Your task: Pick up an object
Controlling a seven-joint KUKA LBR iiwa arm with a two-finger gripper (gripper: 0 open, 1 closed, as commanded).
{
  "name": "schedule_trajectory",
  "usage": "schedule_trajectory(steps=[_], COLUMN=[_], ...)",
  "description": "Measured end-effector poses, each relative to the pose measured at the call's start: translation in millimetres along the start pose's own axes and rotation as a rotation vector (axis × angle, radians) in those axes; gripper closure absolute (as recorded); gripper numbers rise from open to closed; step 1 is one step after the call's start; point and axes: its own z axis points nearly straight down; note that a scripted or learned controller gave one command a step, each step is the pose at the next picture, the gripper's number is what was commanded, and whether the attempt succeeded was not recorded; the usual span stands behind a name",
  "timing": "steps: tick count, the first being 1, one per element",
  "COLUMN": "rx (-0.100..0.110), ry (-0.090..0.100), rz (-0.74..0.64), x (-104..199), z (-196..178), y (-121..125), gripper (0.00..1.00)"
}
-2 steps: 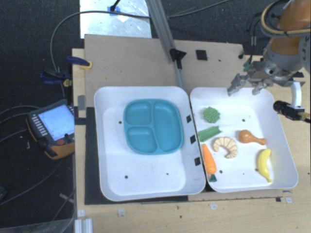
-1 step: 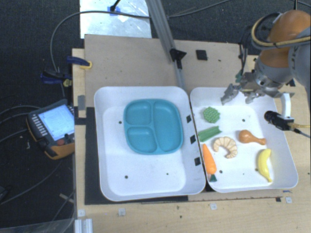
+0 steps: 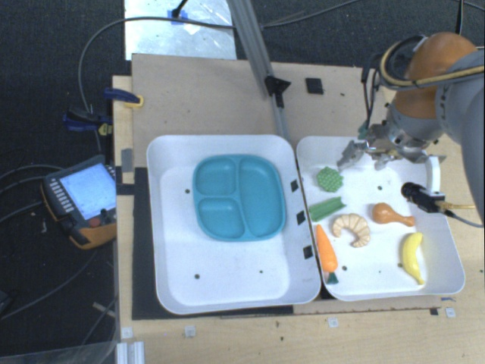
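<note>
White plastic bins, two of them side by side on the bench; all the loose items sit in the right bin (image 3: 455,279), which is on the arm's side and so within easy reach

Left bin (image 3: 170,279) carries a teal divided plate (image 3: 239,197), its three compartments bare. I read it as a likely drop-off spot, though the task only asks for a pick

Candidates in the right bin: a green knobbly piece (image 3: 329,179) near the far left corner, a green pod (image 3: 326,207) just below it, a croissant (image 3: 352,229), an orange carrot (image 3: 326,249) lying along the left wall, a drumstick (image 3: 392,215) and a banana (image 3: 412,257) toward the near right. They lie mostly apart, pod and croissant nearly touching, so most could be taken alone

My gripper (image 3: 364,152) hangs over the far part of the right bin, just beside the green knobbly piece and up-right of it. Fingers (image 3: 350,156) look spread, with nothing between them. I judge the arm is staged for a descent, and the knobbly piece is the nearest target

Risk as I see it: that piece sits close to the bin's corner wall, so a finger could strike the wall or nudge the piece aside. Carrot hugging the divider would be harder to straddle

Nothing lifted yet; the pick is not begun
</note>
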Motion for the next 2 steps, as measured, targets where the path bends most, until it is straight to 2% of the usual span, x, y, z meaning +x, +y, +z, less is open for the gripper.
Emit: schedule_trajectory(steps=[1,2], rx=[-0.003,-0.006], ry=[0.000,-0.001], rz=[-0.001,-0.002], x=[0.1,0.0], z=[50.6,37.4], y=[0.9,2.1], gripper=[0.00,1.00])
